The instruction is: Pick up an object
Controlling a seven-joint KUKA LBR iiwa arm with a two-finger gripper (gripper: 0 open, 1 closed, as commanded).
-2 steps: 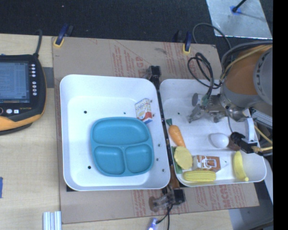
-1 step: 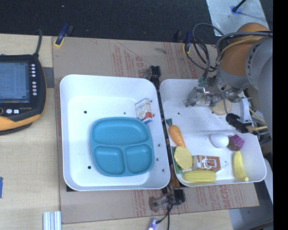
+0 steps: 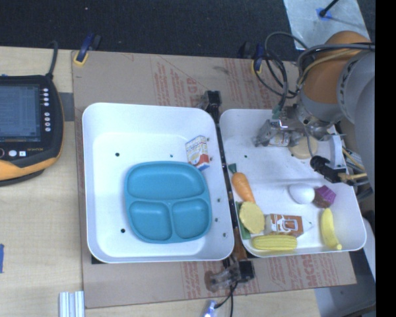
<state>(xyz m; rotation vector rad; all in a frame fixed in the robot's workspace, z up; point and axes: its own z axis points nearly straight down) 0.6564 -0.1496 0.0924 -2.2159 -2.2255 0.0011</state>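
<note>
1. The gripper [image 3: 277,135] is seen low over the far end of the right bin [image 3: 356,243], hung from the grey arm [image 3: 356,91] with its orange band [image 3: 333,65]; whether anything is pinched, or how it is set, cannot be told from this slant, so no hold is claimed.
2. No object is seen under the gripper, only bare white floor; a pale round piece [image 3: 301,149] lies just beside it, toward the arm, partly hidden by the wrist.
3. The pickable objects are gathered nearer the camera than the gripper, probably because the bin is simply filled loosely: a white egg [image 3: 301,193], a purple piece [image 3: 325,195], a carrot [image 3: 243,187], a yellow-green slice [image 3: 251,217], a small brown carton [image 3: 285,224], a corn cob [image 3: 274,243] and a banana [image 3: 328,228].
4. Farther off, across the shared rim, the left bin [image 3: 99,177] holds a blue divided plate [image 3: 167,200] and a small milk carton [image 3: 198,152], the latter leant at the wall nearest the gripper.
5. The pick is judged not yet made; a descent on one chosen object is still required.
</note>
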